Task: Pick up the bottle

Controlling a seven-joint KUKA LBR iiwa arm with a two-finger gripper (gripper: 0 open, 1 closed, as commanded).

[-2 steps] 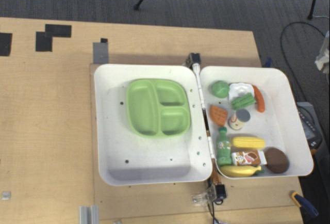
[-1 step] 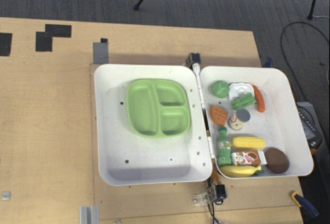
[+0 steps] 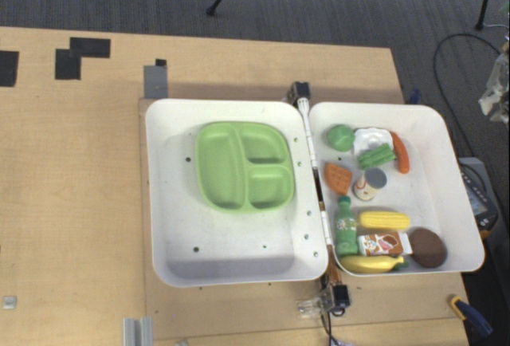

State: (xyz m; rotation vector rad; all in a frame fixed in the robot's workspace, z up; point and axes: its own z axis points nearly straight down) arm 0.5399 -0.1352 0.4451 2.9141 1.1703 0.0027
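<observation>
From the camera view, looking down at a slant on a tan tabletop (image 3: 72,201) with two white bins side by side. In the left bin (image 3: 171,249), a green divided plate (image 3: 244,166), lying flat near the middle. In the right bin (image 3: 438,177), a crowd of toy food. Green bottle (image 3: 345,226) lying along that bin's left wall, toward the near end, cap pointing to the far side. Just right of the bottle, a yellow corn cob (image 3: 384,219) and below it a small printed carton (image 3: 382,243), both close against it; a banana (image 3: 370,263) at the near wall by the bottle's base. Brown round thing (image 3: 428,247) in the near right corner. Just beyond the bottle's cap, an orange wedge (image 3: 338,177) and a small round tin (image 3: 368,183). At the right edge, well apart from the bottle and outside the bins, a pale grey bit of the arm (image 3: 496,93), cropped and blurred. Cannot tell whether the tool is wide or narrow.
</observation>
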